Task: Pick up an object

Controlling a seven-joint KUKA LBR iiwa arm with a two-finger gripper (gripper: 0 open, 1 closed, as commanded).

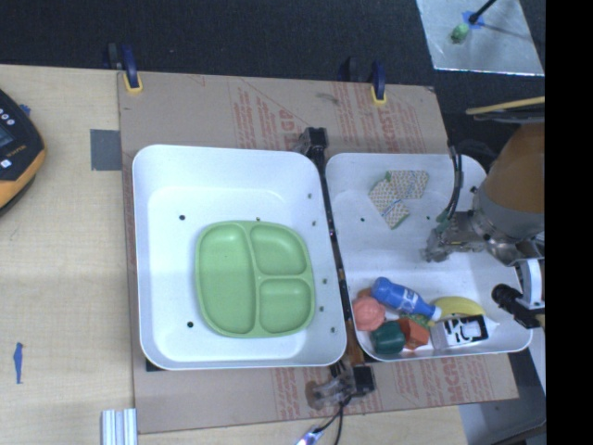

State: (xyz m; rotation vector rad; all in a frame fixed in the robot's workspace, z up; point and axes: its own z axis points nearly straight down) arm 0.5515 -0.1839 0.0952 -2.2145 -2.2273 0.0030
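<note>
I see nothing picked yet: my end effector (445,245) hangs over the right bin (352,179), grip state unreadable; the blue bottle (405,298) lies just below-left, ungrasped.

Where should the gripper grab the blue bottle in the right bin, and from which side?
Grip the blue bottle across the middle of its body, coming straight down. It lies on its side atop the toy pile, white cap toward the yellow piece, so its long sides look most exposed.

Fixed overhead camera, slanted down on both bins (144,248).
</note>
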